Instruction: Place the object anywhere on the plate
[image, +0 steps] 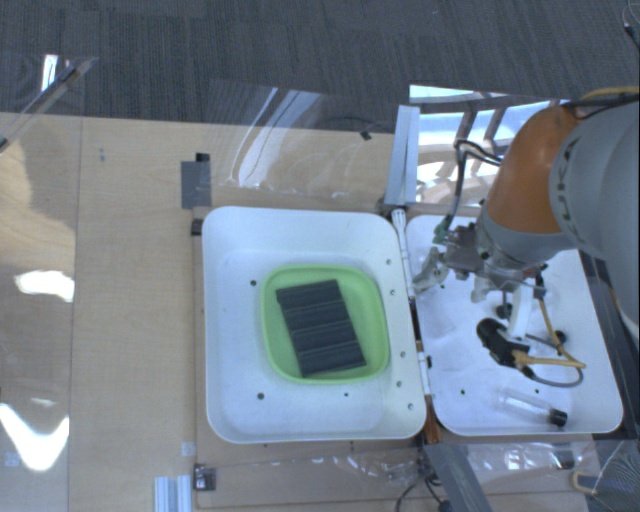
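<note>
The dark ridged block (320, 328) was seen lying flat on the green plate (375, 300), approx. at its ctr, its long side run from the plate's far edge to its near edge at a slight slant. No part of it overhung the rim. The plate itself was set mid-floor in one white bin (230, 300).

The gripper (440, 262) was held over the neighbouring bin (590, 380), close to that bin's wall on the plate side and toward its far corner. Whether it was clenched or released could not be told, and nothing was seen gripped in it. Block & gripper were well apart, w/ the two bins' adjoining walls between them.

The placing was judged as good as done, so the step in hand was taken to be getting the arm clear. To be done well, the wrist would be best raised straight up before any sideways travel, so that the adjoining walls are not clipped & the plate is not nudged. The block needed no further touch.

A clear tube (528, 407) w/ a dark cap was noted by the near edge of the gripper's bin, toward the corner away from the plate. If that were the obj. meant instead, a grip across the barrel at mid-length was judged safest, since a round body probably rolls.
</note>
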